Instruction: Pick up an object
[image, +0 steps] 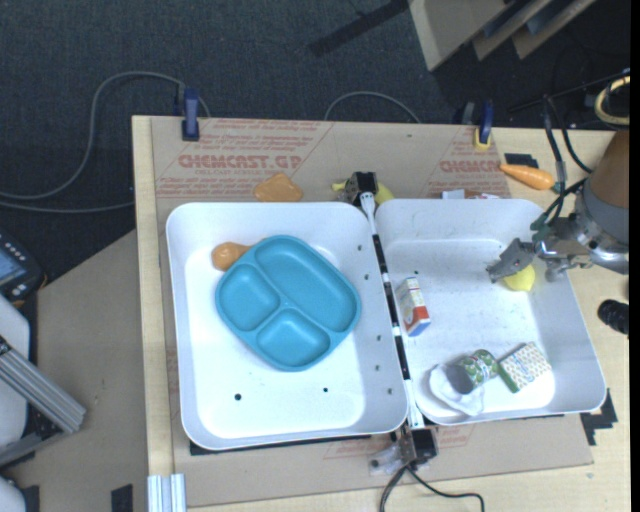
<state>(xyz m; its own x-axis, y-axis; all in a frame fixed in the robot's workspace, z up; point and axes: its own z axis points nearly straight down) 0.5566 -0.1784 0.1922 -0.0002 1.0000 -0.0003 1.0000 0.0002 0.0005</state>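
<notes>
Gripper (525, 262) low in right bin (470, 235), upper right part, at a yellow object (520, 279); fingers' spread can't be told, no hold seen. Looks like the approach/grasp step. Next: centre on the object, close, lift straight. Carton (412, 305) sits near the divider, blue tray (288, 300) in left bin (200, 380).

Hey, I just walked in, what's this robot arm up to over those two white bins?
The arm reaches in from the right, and its gripper is low in the right bin, right beside a small yellow object. Whether it has hold of that object can't be told from here. Lying in that bin are also a small red and white carton, a green packet and a white cup. The left bin holds a blue divided plate with an orange piece at its edge.
</notes>
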